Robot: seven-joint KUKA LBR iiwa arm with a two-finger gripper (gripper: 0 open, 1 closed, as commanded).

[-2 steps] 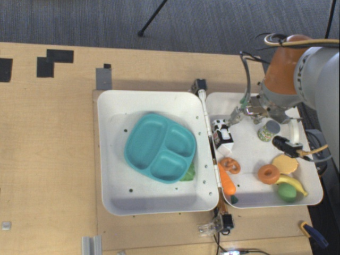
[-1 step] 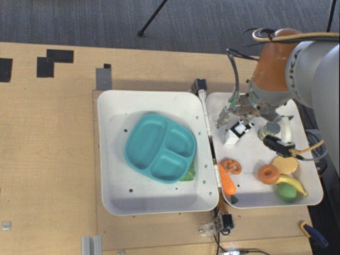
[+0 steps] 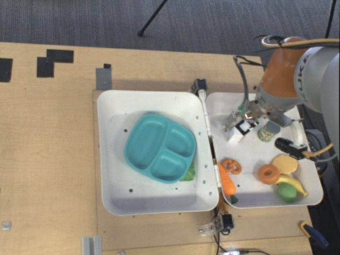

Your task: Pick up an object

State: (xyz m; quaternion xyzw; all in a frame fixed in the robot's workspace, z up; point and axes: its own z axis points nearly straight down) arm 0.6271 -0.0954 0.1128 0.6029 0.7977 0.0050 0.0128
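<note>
The hand (image 3: 240, 122) hung low in the right bin (image 3: 219, 106), its fingers too blurred to tell apart or together, nothing visibly in it. A green thing (image 3: 188, 174) lay mostly hidden under the teal plate (image 3: 160, 147) in the left bin (image 3: 114, 195); the carrot (image 3: 228, 183), donut (image 3: 268, 173) and banana (image 3: 293, 184) lay in the right. No writing was readable.

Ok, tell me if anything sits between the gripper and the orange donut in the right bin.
Nothing visible does. The gripper hangs over the upper part of the right bin, and the orange donut lies lower right of it across bare bin floor. The pretzel and a small green-and-white piece lie off that line.
</note>
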